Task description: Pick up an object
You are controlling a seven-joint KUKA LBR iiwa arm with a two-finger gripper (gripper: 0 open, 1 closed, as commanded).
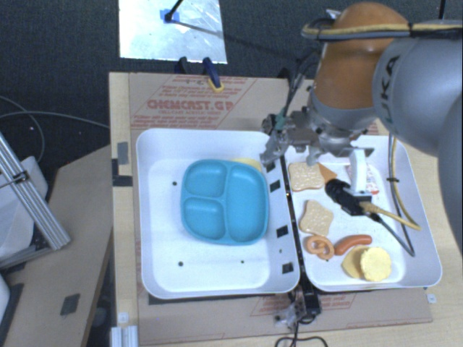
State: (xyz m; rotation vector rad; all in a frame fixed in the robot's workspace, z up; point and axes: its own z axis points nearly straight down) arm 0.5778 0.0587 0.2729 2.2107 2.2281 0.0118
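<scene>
**Claw hangs over the far corner of the right bin, beside the toast**

From the overhead camera, the counter is pale wood topped with a sheet of printed cardboard. Around it lies dark carpet, with a shiny square sheet on the floor beyond the far edge. A blue clamp grips the cardboard's far edge, and a metal frame leans at the left.

Two white bins sit side by side on the cardboard. The left bin holds a blue divided plate, lying flat near its middle. The right bin holds food.

The grey arm reaches in from the right, and its claw hangs over the right bin's far left corner, close to the wall between the bins. Whether the claw is apart or together cannot be told.

A slice of toast lies flat just on the near side of the claw, very close to it. Whether they touch is unclear. Nearer the camera lie a second slice, a pretzel, a sausage and yellow round slices, all well apart from the claw.
</scene>
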